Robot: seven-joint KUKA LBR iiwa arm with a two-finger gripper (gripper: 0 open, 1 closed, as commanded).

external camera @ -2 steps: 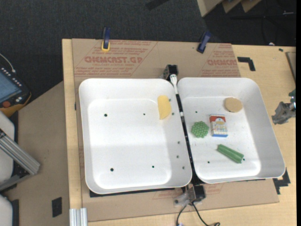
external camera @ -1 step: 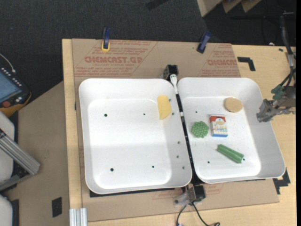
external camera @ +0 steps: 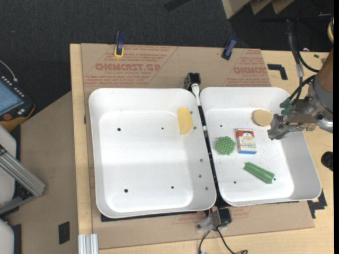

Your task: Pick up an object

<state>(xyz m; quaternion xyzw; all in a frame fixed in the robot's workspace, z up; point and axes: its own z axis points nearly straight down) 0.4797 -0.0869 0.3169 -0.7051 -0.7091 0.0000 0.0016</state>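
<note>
The pincer [external camera: 275,132] hangs over the right bin [external camera: 302,168] near the tabletop's right edge; I cannot tell its state. Beside it lie a tan oval [external camera: 261,117], small carton [external camera: 246,141], green ball [external camera: 224,145] and green cylinder [external camera: 259,172].

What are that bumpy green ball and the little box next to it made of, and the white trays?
The green ball looks like soft rubber or plastic: matte, covered in small bumps. The little box seems to be printed cardboard, flat-faced with red and white artwork. The white trays look like thin moulded plastic, smooth and slightly glossy with rounded rims, though I can't be sure.
</note>
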